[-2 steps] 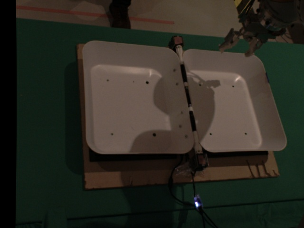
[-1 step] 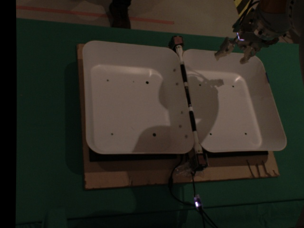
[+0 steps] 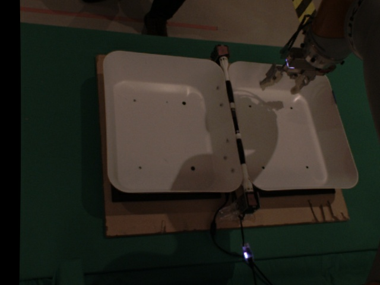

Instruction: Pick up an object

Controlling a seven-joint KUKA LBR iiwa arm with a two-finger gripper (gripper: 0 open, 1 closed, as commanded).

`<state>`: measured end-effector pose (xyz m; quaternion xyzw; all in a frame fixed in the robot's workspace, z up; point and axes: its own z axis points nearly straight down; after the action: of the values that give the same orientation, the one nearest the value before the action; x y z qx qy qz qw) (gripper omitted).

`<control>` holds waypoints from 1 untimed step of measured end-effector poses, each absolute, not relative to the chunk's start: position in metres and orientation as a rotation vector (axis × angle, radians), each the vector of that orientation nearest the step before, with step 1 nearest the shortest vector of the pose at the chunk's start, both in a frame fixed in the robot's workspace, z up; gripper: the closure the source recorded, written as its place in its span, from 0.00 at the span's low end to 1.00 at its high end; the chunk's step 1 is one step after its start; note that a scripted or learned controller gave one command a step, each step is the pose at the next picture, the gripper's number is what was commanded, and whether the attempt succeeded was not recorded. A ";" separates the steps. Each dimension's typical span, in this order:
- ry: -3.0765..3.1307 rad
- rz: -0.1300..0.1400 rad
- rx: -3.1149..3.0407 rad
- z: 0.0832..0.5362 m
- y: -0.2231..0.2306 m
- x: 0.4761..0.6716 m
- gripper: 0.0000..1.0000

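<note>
My gripper (image 3: 283, 83) hangs over the far part of the right bin (image 3: 332, 159), close to its back rim. Its two pale fingers (image 3: 269, 78) point down and stand apart, so it is open with nothing between them. Its shadow falls on the bin floor just below it, around a faint pale mark (image 3: 274, 105) that I cannot identify. The grey arm with its orange band (image 3: 335, 5) comes in from the upper right. The left bin (image 3: 119, 70) shows small dark specks on its floor.
A black-and-white striped bar (image 3: 233, 114) runs between the two bins. Both bins rest on a brown board (image 3: 178, 221) on the green bench. A cable with a small light (image 3: 246, 252) trails off the front. Someone's legs (image 3: 155, 16) stand beyond the bench.
</note>
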<state>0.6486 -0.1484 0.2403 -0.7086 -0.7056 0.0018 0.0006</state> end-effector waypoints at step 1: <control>-2.214 0.008 -2.224 0.189 -0.150 0.648 0.00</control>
<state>0.6481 -0.1496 0.1887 -0.7087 -0.7055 0.0024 0.0016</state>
